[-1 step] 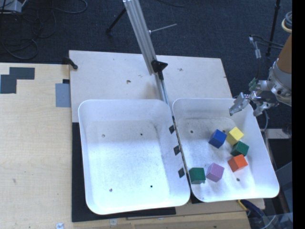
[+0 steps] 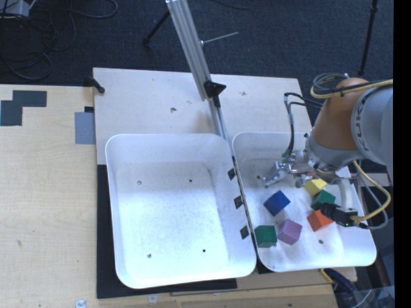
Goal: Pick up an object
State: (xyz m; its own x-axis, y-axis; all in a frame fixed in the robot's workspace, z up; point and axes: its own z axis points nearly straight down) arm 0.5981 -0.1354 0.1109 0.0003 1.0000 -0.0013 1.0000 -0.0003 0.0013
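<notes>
Camera view: both white bins are seen from above.
Gripper point(image 2: 273, 179): hung low inside the right bin point(image 2: 359, 252), just above the blue cube point(image 2: 277, 202); nothing is seen between the fingers, and their state cannot be told.
Other blocks: a green cube point(image 2: 266, 235), purple cube point(image 2: 290, 231), orange block point(image 2: 319, 220) and yellow block point(image 2: 315, 186) are spread nearby.
Left bin point(image 2: 122, 172): placed alongside.

The grey arm point(image 2: 369, 124), orange-banded, bends in over the right bin's point(image 2: 359, 252) far right side, its claw point(image 2: 273, 178) hanging low above that bin's floor.
</notes>
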